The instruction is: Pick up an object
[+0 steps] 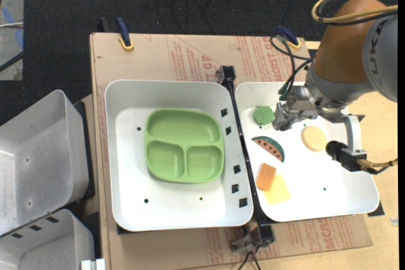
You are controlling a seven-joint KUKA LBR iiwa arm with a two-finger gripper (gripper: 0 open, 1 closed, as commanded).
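Yellow block (276,190) lowest; green ball (263,115) just beside gripper (283,119), grip indiscernible.

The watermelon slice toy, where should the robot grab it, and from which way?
Probably from straight above, with the jaws across the narrow width of the watermelon slice near its middle. It lies flat in the right bin, long and thin, with bare floor along both long edges. The orange wedge lies below it and the green bumpy piece above it, both apart from it.
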